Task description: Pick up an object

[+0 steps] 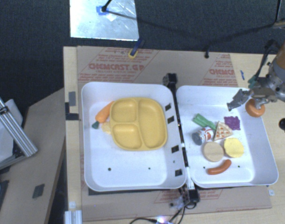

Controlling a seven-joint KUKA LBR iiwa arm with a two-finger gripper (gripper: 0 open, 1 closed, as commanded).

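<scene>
My gripper [236, 101] hangs over the back right part of the right bin [261, 169], reaching in from the right. Just right of it, by the bin's right wall, is a round orange toy [255, 108]; whether the gripper touches it is unclear. Below the gripper lie purple grapes [232, 122], a pizza slice [222, 131], a green vegetable [204, 121], a small can [203, 136], a tan round piece [212, 151], a yellow round piece [234, 147] and a red sausage [219, 167].
The left bin [93, 171] holds a yellow divided plate [135, 123] with a carrot [103, 112] at its left edge. A black hinge strip [177, 125] runs between the bins. A shiny metal sheet [104, 12] lies behind the bench.
</scene>
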